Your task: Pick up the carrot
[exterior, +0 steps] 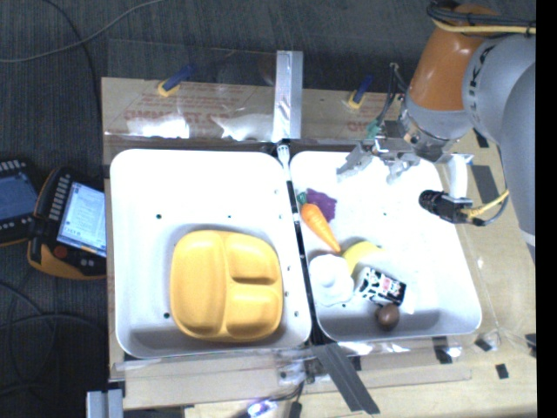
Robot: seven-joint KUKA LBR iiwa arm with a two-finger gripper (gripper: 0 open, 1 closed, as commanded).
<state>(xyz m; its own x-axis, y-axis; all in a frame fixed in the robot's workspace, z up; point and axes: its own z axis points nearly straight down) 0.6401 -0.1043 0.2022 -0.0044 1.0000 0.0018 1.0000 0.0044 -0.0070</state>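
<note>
1. The carrot (pixel 318 225) lies in the right bin (pixel 452 259), close to its left wall, tip pointing down-right.
2. A purple piece (pixel 324 202) touches its upper end; a white cup (pixel 329 279) and a yellow item (pixel 360 252) sit just below.
3. The hand (pixel 376 158) hovers over the bin's upper rim, well apart from the carrot, fingers seemingly spread with nothing between them.
4. A yellow tray (pixel 228 285) rests in the left bin (pixel 139 233).

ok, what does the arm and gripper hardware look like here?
Grey rounded arm with a broad orange band above the wrist. The gripper is pale metallic grey. A black cylindrical unit sits beside the wrist, with a yellowish cable looping from it. Dark cables run over the band's top.
</note>
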